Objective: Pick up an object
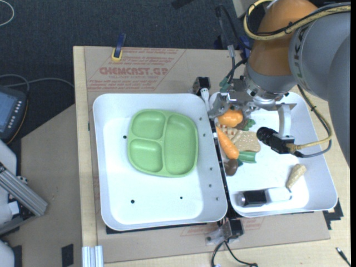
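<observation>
Two shallow white plastic bins sit side by side. The left bin [111,199] holds one green three-section plate [163,142]. In the right bin [317,191], one orange plastic carrot [227,142] lies at nine o'clock, just below the jaws [231,111], whose state I cannot tell; one small orange piece [230,118] sits there.
</observation>
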You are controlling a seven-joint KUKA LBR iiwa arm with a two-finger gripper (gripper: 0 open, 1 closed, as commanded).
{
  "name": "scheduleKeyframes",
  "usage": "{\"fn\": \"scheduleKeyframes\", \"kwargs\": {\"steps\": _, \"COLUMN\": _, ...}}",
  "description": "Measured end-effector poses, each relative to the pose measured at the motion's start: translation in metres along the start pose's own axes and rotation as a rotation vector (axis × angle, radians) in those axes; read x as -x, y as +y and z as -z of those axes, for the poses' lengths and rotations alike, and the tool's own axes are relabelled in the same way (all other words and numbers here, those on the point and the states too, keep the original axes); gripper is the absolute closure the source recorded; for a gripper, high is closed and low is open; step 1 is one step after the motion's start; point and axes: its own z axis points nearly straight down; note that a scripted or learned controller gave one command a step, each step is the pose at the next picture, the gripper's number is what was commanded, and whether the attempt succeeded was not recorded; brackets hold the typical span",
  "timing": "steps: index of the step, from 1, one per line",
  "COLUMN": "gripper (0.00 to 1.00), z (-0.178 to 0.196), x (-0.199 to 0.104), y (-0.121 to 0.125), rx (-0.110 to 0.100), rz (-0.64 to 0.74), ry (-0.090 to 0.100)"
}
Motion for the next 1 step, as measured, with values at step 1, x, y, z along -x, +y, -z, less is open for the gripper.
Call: {"fn": "scheduleKeyframes", "kwargs": {"steps": 1, "gripper": 1.00, "z": 0.0159, "x": 0.0050, "y": -0.0060, "rx": -0.001, "rz": -0.004, "ry": 0.000}}
